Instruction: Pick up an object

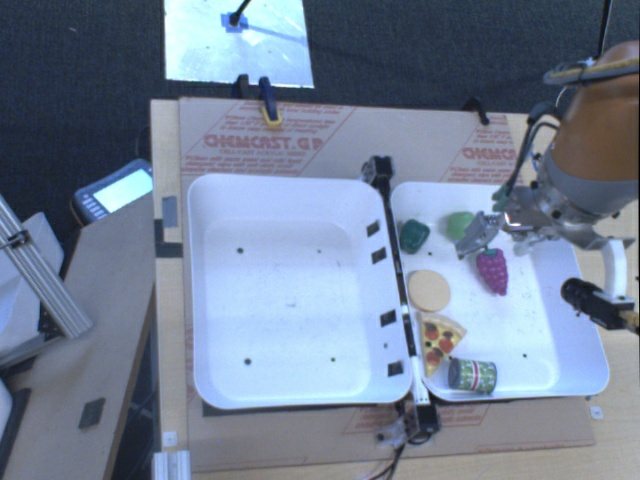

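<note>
A: Crowding the right shallow white plastic bin (560,368)?
B: Round tan disc (429,289), pizza slice toy (440,339), green tin can (472,376), dark green block (414,235).
A: Gripper (487,234)?
B: Above the purple toy grape bunch (492,271), partly covering a light green lump (459,224); finger state unreadable.

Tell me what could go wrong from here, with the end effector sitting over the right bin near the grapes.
1. The purple grapes and the light green piece lie close together beside the end effector, so a descent could nudge one while aiming at the other.
2. The grapes look lumpy and may slip from a pinch.
3. The green can lies on its side near the right bin's front wall and could roll if bumped.
</note>
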`<state>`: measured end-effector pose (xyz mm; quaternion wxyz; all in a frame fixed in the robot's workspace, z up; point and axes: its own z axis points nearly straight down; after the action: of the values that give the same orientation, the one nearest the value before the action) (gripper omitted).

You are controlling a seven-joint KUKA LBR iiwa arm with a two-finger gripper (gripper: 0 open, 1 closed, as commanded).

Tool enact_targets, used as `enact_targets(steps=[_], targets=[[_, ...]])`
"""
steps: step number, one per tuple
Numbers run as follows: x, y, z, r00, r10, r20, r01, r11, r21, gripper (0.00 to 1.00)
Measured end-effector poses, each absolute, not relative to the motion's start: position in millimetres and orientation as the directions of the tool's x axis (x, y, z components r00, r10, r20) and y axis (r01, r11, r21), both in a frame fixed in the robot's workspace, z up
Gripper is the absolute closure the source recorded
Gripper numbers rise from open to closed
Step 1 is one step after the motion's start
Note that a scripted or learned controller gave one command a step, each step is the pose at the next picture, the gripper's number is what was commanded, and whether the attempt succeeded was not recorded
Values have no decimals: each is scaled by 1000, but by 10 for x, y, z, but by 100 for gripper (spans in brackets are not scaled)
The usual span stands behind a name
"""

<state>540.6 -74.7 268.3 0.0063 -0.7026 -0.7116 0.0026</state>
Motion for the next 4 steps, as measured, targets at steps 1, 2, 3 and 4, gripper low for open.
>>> enact_targets(steps=[1, 2, 3, 4], targets=[[5720, -405, 5164, -8, 1000, -1, 1000, 8, 21, 0], [5715, -415, 5194, -9, 1000, -1, 1000, 9, 8, 100], [5509, 586, 4531, -14, 1000, 3, 1000, 14, -6, 100], [4832, 1782, 4602, -19, 1000, 5, 1000, 19, 0, 100]])
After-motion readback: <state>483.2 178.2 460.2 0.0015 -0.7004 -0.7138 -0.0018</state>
